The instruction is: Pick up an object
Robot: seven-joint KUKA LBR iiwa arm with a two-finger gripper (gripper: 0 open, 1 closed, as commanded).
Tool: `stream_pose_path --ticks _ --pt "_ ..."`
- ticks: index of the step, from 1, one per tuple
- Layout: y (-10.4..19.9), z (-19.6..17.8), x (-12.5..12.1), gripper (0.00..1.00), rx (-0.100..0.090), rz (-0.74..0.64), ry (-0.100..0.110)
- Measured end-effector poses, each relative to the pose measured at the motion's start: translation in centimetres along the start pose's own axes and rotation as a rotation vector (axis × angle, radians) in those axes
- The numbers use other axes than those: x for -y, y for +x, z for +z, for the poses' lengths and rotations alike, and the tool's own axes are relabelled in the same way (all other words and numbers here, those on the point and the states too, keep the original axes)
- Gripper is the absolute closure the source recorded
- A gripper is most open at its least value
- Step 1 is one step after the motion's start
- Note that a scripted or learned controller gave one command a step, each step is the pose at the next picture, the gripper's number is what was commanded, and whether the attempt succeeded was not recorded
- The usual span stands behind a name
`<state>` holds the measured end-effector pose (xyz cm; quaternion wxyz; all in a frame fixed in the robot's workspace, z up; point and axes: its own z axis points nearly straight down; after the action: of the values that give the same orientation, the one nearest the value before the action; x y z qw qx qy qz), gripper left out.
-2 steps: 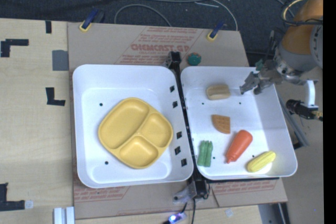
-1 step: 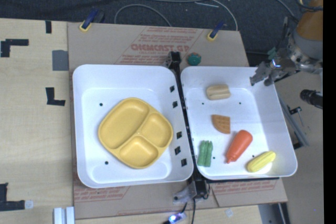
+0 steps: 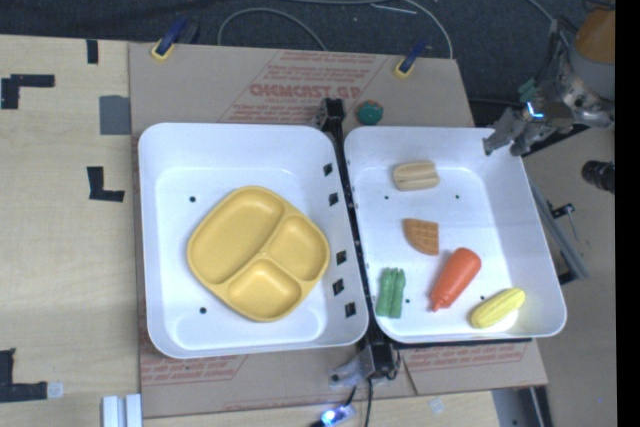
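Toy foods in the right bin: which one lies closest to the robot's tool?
The beige bread roll, at the bin's far end. The tool hovers beside that corner; waffle, carrot, corn and green piece lie farther off.

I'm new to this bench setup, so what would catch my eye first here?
The big yellow divided plate fills the left bin. In the right bin, an orange carrot lies between a green vegetable and a yellow corn cob. The gripper hovers at that bin's far right corner.
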<state>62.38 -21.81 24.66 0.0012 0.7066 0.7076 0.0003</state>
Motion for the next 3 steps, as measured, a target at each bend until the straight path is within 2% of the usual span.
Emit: stream_pose_path --ticks 2,3 --pt "10.7 2.4 0.9 1.0 -0.003 -0.004 0.005" --pt "16.5 1.5 1.7 1.0 -0.004 -0.006 0.003"
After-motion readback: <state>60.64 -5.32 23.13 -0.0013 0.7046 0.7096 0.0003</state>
